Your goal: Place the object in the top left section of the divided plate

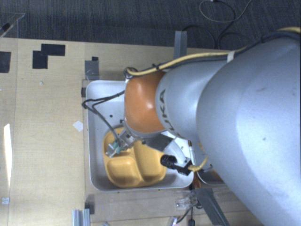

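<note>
A yellow divided plate (134, 168) lies in the near part of the left white bin (96, 126). My gripper (115, 147) hangs over the plate's upper left part, just below the orange wrist band (141, 102). A small greenish piece shows at the gripper's tip, but I cannot make out whether it is held. The grey arm covers the plate's right side and most of the bin.
The second bin lies hidden under the arm on the right. Black cables (101, 109) loop from the wrist over the left bin. Metal brackets (91, 68) stand at the bin's corners. The wooden bench (42, 126) stretches out to the left.
</note>
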### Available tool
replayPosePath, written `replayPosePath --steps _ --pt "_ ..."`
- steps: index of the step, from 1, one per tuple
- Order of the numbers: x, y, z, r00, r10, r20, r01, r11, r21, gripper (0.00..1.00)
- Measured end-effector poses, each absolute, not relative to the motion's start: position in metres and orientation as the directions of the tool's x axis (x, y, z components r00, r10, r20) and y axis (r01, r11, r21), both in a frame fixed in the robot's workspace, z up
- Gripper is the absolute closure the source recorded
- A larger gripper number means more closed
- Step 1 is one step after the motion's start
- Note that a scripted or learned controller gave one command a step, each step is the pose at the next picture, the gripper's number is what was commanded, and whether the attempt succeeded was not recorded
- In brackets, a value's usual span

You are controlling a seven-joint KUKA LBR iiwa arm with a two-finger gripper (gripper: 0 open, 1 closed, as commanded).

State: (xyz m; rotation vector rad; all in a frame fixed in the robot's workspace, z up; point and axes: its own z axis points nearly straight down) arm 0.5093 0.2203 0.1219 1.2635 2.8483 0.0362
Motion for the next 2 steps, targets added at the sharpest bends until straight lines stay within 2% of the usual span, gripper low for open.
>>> replayPosePath --steps 1,2 --pt "0.5083 0.2202 0.1314 -0.670 0.743 -0.008 0.742 0.670 0.026 1.00" --pt "0.5083 0.2203 0.1313 -0.670 0.742 -0.008 0.742 0.670 0.026 0.00"
